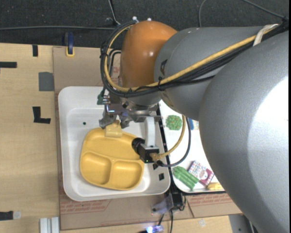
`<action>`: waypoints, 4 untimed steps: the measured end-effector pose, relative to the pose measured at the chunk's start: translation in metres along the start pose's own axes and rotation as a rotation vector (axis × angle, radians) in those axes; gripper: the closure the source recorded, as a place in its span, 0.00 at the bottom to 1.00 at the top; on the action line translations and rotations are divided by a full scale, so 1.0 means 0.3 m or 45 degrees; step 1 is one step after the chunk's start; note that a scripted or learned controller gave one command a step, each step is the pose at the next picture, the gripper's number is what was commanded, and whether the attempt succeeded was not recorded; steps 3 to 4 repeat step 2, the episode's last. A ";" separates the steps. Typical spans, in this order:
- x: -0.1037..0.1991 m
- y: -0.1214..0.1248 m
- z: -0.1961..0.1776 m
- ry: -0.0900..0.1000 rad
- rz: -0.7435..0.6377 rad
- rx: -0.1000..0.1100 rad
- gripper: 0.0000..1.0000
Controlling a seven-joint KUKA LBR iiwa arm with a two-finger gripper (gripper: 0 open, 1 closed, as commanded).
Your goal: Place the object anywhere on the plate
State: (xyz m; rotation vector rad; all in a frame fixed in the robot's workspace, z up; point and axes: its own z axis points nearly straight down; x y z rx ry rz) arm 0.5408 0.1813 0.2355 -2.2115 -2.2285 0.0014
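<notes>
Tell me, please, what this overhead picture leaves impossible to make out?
- Right bin: mostly covered by the arm; just a green round item, a green long item and a pink packet peek out.
- Gripper: its tip, at the yellow plate's top edge, is masked by the wrist.

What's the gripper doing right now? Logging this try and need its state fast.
Gripper: over the back edge of the yellow divided plate in the left bin; a small yellow object sits at its tip, but open, closed or holding cannot be told.
</notes>
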 end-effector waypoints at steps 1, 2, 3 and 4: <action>0.115 -0.041 0.075 -0.003 0.003 0.004 1.00; 0.110 -0.038 0.071 -0.003 0.006 0.002 0.00; 0.110 -0.038 0.071 -0.003 0.006 0.002 0.00; 0.110 -0.038 0.071 -0.003 0.006 0.002 0.00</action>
